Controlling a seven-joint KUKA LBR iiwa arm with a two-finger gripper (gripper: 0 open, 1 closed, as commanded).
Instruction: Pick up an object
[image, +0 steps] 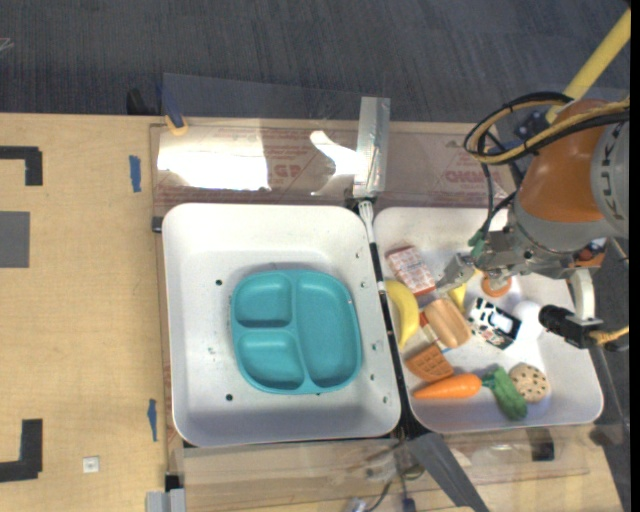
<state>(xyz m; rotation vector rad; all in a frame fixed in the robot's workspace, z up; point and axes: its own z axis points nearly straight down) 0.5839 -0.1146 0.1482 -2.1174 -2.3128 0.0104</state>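
The right bin (575, 405) holds several toy foods. A pink packet (410, 267) lies at its back left, with a yellow banana (404, 312) just in front of it. A tan bread roll (446, 323), a waffle piece (427, 360) and a carrot (449, 388) sit toward the front. A green broccoli (508, 394) and a speckled cookie (529, 380) are at the front right. A black-and-white item (494, 321) lies mid-bin. My gripper (477, 264) hangs over the bin's back middle, between the pink packet and a small orange-white piece (496, 284). I see nothing held in it.
The left bin (190, 250) holds a teal divided plate (297, 330). A metal divider post (372, 140) stands behind the gap between the bins. Black and yellow cables (510, 120) loop above the orange wrist band (565, 185).
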